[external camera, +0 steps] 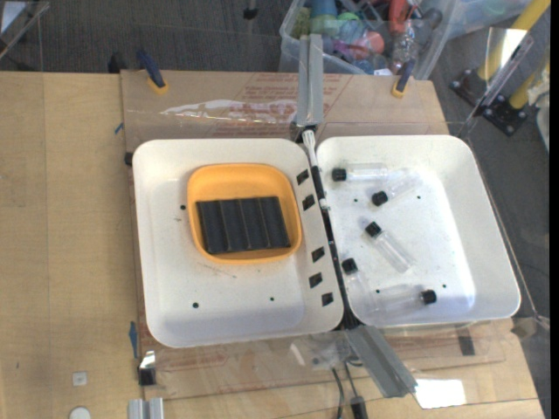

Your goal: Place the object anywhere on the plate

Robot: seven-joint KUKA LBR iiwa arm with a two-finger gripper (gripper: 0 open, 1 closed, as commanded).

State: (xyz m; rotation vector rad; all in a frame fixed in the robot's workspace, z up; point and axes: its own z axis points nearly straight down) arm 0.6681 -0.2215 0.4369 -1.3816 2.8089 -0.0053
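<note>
The table (pixel 52 199) is bare wood along its left edge. Next comes the left bin (pixel 166 304), sitting on a sheet of cardboard (pixel 218 94) that is clamped down near the table's far edge. In the middle of this bin, a little toward its far side, lies the orange plate (pixel 240 175), and a black ribbed insert (pixel 243 225) covers most of the plate's floor.

A row of small black tabs (pixel 314 234) runs down the seam where the two bins meet.

The right bin (pixel 472 234) holds the objects, small clear vials with black caps, all well apart from the plate. One vial (pixel 362 173) lies near the bin's far left corner, a second (pixel 393 190) just beside it toward the middle, a third (pixel 386 243) slants across the centre, and a fourth (pixel 406 297) lies along the near edge. A black cap (pixel 349 266) by the bin's left wall may belong to a fifth vial, but its clear body is too faint against the white for me to be sure.

Beyond the table's far edge stands a clear tub of coloured toys (pixel 367 16).

Whether my hand is apart or together I cannot tell.
</note>
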